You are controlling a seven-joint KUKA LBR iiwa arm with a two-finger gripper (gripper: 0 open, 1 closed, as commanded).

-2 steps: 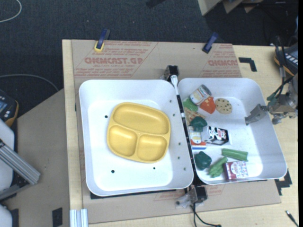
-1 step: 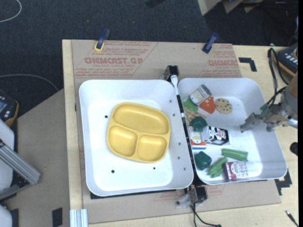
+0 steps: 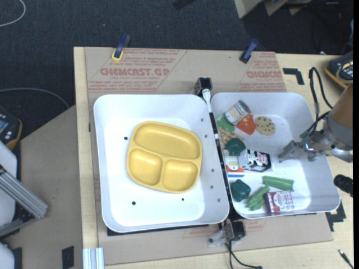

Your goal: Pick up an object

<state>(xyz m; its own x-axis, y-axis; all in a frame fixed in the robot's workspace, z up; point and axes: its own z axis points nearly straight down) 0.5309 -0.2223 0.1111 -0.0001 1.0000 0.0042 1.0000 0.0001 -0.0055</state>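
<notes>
Camera view: left bin carries a yellow divided plate at centre frame, and the right bin is crowded with a cookie, green bean pieces and a red packet. Over at the right edge, the gripper hovers above bare bin floor, just right of the clutter, fingers spread, gripping nothing.

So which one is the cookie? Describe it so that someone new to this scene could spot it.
Look in the right-hand white bin, the one crowded with small toys, and go to its far half. The cookie lies flat there, just right of a red-orange piece. It is the only round tan disc with dark specks.
</notes>
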